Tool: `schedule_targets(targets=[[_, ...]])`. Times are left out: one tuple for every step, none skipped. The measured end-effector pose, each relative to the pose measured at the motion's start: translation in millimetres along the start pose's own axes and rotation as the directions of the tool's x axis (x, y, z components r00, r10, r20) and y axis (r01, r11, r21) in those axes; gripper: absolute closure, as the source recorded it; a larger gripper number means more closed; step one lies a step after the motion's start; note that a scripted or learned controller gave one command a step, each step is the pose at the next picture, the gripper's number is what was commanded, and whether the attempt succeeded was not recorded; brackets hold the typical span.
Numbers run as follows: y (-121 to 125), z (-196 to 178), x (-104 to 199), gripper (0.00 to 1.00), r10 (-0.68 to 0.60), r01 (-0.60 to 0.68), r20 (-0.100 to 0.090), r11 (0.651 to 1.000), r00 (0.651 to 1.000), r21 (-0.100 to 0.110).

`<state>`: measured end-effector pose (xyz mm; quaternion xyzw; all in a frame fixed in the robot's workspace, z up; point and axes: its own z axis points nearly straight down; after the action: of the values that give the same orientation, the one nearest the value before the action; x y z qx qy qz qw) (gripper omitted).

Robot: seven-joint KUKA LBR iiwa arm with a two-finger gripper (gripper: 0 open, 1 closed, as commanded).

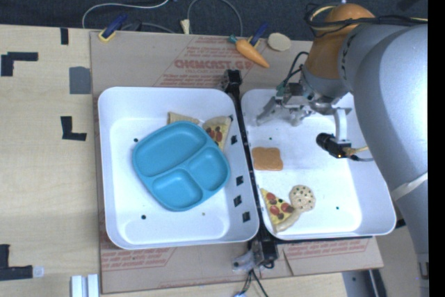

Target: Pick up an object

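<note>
light: bright, even | shadows: soft, faint | focus: slightly soft | glare: white bins

Red print on the cardboard sheet reads roughly "CHEMCAST".

The blue divided plate in the left bin covers most of two flat pieces at its far edge: a tan slice shows as a thin strip, and a pizza slice shows a corner. The arm overhangs the right bin's right side and is cut off by the picture's right edge. The gripper is small and blurred, so how the jaws stand cannot be told. The counter runs out past the left and bottom edges.
</note>
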<state>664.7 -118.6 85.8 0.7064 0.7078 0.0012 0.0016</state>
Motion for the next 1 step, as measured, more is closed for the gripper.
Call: schedule_targets(targets=[[-59.9,-1.7,10.3,0.00,0.002,-0.002,0.002,1.000,1.000,-0.002]])
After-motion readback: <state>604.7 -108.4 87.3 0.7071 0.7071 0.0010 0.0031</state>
